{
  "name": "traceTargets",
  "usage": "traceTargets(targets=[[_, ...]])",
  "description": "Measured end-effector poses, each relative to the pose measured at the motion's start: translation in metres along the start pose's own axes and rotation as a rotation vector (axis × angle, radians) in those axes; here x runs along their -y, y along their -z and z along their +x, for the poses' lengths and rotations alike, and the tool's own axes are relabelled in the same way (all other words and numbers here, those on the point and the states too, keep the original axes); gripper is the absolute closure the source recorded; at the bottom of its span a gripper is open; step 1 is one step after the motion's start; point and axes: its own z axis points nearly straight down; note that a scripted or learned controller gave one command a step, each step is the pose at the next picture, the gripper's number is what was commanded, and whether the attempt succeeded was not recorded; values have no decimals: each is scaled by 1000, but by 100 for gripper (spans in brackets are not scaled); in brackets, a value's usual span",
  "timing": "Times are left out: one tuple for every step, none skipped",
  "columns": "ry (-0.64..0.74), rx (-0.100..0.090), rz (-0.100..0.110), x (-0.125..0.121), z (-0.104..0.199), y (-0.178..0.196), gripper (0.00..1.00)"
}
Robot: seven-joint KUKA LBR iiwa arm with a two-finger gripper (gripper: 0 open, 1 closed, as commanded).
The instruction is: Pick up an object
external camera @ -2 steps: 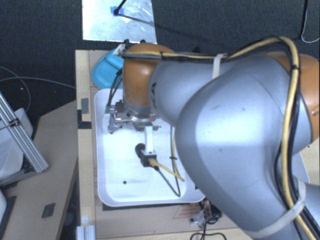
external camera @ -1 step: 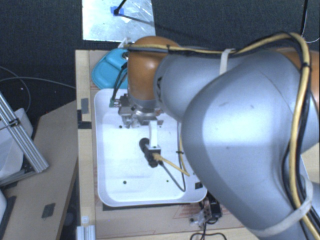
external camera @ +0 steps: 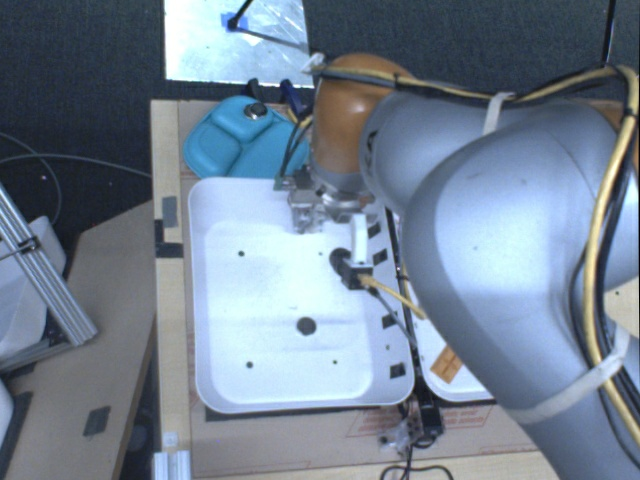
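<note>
My gripper point(external camera: 304, 214) hangs low over the far right part of the left white bin point(external camera: 225, 298), close to its back wall. The bulk of the grey arm covers most of the right bin point(external camera: 470, 388). A small dark round thing point(external camera: 306, 326) lies on the left bin's floor, well in front of the gripper and apart from it. In the right bin an orange piece point(external camera: 447, 365) shows beneath the arm near the front. I see nothing held at the gripper.
A blue plastic object point(external camera: 236, 138) sits on the bench just behind the left bin, left of the gripper. A shiny foil sheet point(external camera: 236, 23) lies farther back. Metal rails point(external camera: 40, 278) stand off the bench to the left.
</note>
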Motion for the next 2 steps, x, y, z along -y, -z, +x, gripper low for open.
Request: traceTargets(targets=[[7, -3, 8, 61, 19, 0, 100], [3, -2, -4, -3, -19, 2, 100]])
